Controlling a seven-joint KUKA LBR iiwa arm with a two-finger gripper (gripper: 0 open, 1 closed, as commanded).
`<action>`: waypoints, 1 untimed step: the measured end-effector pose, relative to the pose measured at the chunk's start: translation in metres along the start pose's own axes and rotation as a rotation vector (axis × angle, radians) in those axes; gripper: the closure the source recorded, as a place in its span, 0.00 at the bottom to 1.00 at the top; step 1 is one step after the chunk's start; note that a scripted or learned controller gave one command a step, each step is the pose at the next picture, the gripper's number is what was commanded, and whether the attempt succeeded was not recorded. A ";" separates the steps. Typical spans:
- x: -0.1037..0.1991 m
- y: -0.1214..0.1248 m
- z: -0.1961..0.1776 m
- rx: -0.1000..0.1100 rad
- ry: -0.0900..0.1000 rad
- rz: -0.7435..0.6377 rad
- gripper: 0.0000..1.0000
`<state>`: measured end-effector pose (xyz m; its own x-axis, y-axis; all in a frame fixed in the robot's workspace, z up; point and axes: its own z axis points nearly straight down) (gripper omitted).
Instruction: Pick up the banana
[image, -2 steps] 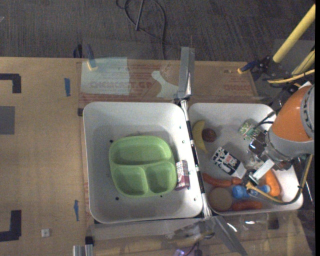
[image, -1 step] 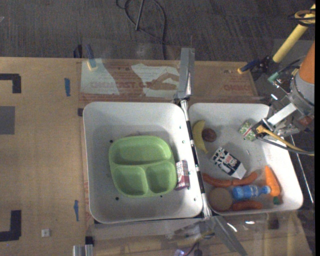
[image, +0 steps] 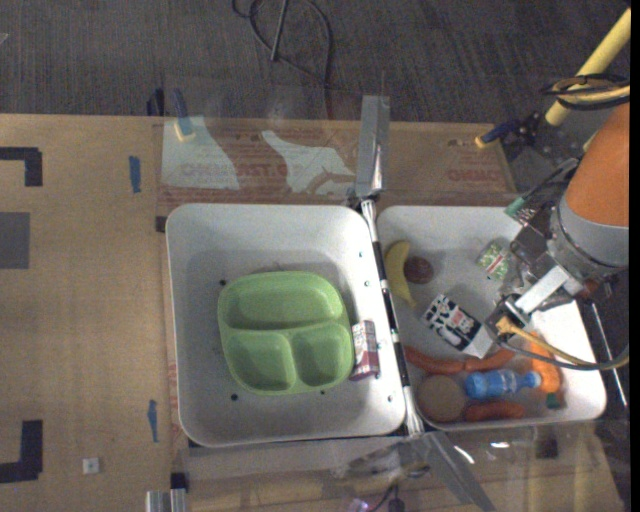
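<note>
The yellow banana (image: 398, 271) lies along the left wall of the right bin (image: 590, 405), with its upper end toward the back. A small brown round thing (image: 419, 268) touches its right side. My gripper (image: 531, 284) hangs over the right half of that bin, well to the right of the banana and apart from it. Nothing shows in its grasp.
The right bin also holds a black-and-white carton (image: 452, 321), a green-and-white packet (image: 492, 257), an orange carrot (image: 447, 361), a blue bottle (image: 496, 384) and a tan disc (image: 440, 397). In the left bin (image: 190, 300) are a green divided plate (image: 286, 331) and a dark packet (image: 364, 350).
</note>
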<state>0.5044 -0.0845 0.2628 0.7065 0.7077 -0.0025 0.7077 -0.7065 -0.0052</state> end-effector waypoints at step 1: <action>0.064 0.004 0.042 -0.003 0.002 0.562 1.00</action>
<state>0.5526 -0.0423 0.2206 0.9749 0.2226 -0.0025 0.2226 -0.9749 -0.0007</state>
